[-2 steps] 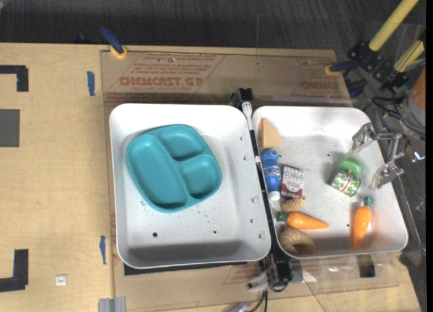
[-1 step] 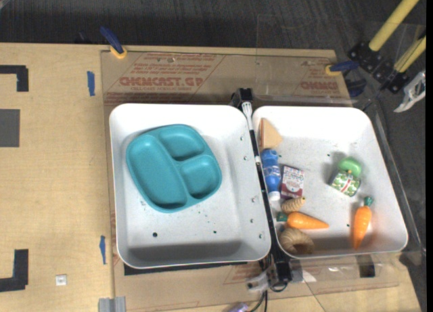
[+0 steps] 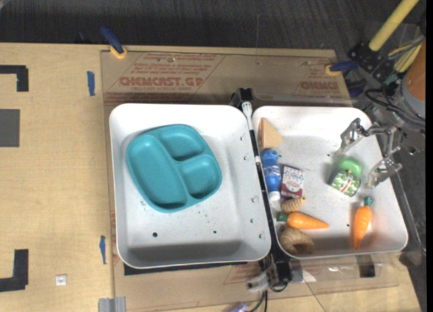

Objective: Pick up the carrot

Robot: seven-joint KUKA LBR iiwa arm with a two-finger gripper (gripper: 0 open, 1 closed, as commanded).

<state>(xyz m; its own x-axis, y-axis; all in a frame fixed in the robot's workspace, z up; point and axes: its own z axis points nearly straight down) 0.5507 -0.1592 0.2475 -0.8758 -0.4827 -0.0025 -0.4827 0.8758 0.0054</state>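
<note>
carrot [image 3: 361,225] against bin wall [image 3: 399,202], open above

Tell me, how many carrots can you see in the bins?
2. Both lie in the right bin: one carrot near its front edge beside the brown brush, the other carrot by the right wall, below the green can. Clutter could hide more.

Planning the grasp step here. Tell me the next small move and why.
Probably bring the end effector down the view toward the carrot standing near the right bin's lower right corner. It hangs over the bin's right side, above a green packet, apart from that carrot. A second carrot lies further left, so the right one looks nearer.
</note>
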